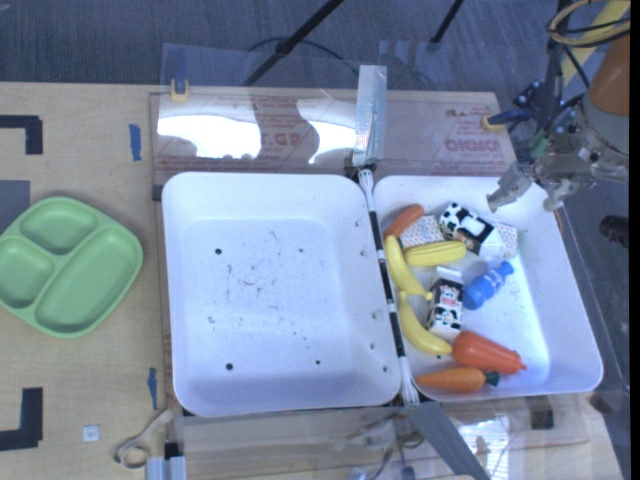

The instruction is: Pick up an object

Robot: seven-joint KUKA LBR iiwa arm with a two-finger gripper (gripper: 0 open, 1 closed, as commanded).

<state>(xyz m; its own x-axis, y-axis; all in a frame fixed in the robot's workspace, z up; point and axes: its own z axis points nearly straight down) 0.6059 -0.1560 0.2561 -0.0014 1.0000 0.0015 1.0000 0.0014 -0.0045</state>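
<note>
Several items crowd the right bin [560, 298]: bananas [405, 273], carrots [487, 353], blue bottle [488, 284], toy cows [466, 224]. Gripper [527, 190] hovers at that bin's upper right corner, fingers spread, grasping nothing. Risk: tight clutter may cause a glancing, failed pinch.

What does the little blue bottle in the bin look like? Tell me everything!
The blue bottle is small, looks like plastic, and has a white cap at its upper end. It lies on its side, tilted, cap pointing up and to the right, on the floor of the right bin. It sits near the bin's middle, right of the black-and-white cow toy, which it seems to touch at its lower end. The corn cob lies just above and to the left. Nothing holds it.
</note>
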